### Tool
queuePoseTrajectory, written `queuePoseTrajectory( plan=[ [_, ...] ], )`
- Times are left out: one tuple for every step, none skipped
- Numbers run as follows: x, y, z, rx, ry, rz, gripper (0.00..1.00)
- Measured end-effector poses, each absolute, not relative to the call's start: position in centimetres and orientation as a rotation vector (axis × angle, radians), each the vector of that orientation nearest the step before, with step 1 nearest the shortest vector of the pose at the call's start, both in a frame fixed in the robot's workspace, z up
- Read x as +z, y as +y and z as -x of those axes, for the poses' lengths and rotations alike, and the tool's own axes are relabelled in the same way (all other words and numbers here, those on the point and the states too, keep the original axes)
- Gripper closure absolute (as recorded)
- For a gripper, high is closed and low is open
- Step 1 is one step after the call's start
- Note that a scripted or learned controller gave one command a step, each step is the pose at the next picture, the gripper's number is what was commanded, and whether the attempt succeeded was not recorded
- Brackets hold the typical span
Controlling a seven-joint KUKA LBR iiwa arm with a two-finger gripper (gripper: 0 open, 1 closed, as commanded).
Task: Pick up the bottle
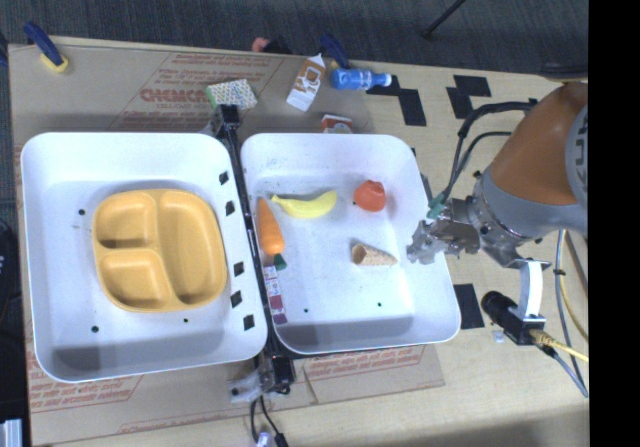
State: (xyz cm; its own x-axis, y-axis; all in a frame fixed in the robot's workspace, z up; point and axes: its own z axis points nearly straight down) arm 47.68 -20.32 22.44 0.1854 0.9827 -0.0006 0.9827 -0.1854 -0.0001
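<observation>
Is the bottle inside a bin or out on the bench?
Out. The blue bottle lies on its side on the bench, beyond the far rim of the right bin, apart from the gripper.

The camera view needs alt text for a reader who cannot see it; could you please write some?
A grey robot arm's gripper hovers at the right bin's right rim, far from the blue bottle lying on the bench beyond the bins. That bin holds a banana, carrot, ice-cream cone and red fruit; the left holds a yellow divided tray.

Blue bottle behind right bin, arm at bin's right rim
</observation>
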Motion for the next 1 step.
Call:
queuePoseTrajectory(
  plan=[
    [18.59,-20.60,-47.60,-0.002,2.408,-2.026,1.00]
  ],
)
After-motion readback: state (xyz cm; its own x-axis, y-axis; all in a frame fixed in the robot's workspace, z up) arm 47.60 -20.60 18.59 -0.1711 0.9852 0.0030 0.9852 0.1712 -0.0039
